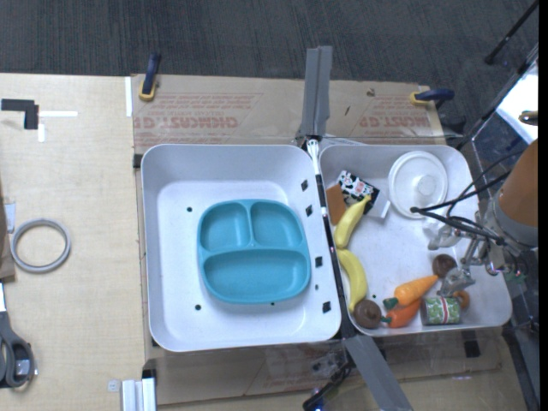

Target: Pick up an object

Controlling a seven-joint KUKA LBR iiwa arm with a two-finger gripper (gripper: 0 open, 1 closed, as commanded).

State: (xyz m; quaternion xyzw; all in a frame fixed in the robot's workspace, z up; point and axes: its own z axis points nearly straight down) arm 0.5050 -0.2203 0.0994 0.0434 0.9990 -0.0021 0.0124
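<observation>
Tool (462,274) near right bin (479,187) front-right edge.

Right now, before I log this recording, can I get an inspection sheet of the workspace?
Surface: wooden bench bearing two white bins; cardboard at the back.
Job's things: right bin holds two bananas, carrot, white bowl, green can, brown round item.
Clutter: left bin holds a blue divided plate; tape roll and scissors on the bench.
Claw: claw low over the right bin's right side; grip unclear.
Cables: black cables run to the wrist.
Surroundings: dark floor.
</observation>
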